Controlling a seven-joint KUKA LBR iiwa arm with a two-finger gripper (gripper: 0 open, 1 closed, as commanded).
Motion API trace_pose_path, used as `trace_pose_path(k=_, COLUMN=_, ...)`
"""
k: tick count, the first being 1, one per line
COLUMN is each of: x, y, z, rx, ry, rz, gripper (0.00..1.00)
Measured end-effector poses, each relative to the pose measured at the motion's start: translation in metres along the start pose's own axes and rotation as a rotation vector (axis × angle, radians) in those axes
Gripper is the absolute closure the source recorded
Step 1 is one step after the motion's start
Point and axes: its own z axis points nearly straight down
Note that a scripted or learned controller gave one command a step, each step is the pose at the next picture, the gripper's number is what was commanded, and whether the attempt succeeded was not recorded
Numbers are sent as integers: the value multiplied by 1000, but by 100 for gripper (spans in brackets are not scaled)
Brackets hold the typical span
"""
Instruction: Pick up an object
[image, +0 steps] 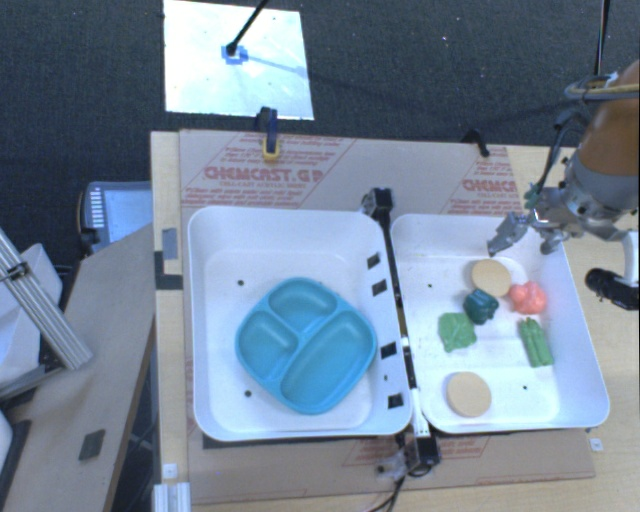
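Note:
My gripper (528, 236) hangs over the far right part of the right bin (575, 408), its two fingers spread open with nothing between them. Just below it lies a tan round disc (490, 275). Near that sit a dark teal lump (481, 305), a pink-orange lump (528, 297), a green leafy piece (457, 331) and a green pod-like piece (536, 342). A second tan disc (468, 394) rests near the bin's front.
The left bin (215, 250) holds a blue divided plate (305, 344). A black clip bar (390, 300) runs between the bins. Cardboard (300, 170) lies under both bins, with a yellow clamp (270, 135) at its far edge.

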Motion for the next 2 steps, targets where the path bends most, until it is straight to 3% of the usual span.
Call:
trace_pose_path(k=1, x=0, y=3, z=-7, rx=-12, ry=-2, rz=-3, gripper=0)
trace_pose_path(k=2, x=2, y=9, z=34, rx=-12, ry=-3, rz=-6, gripper=0)
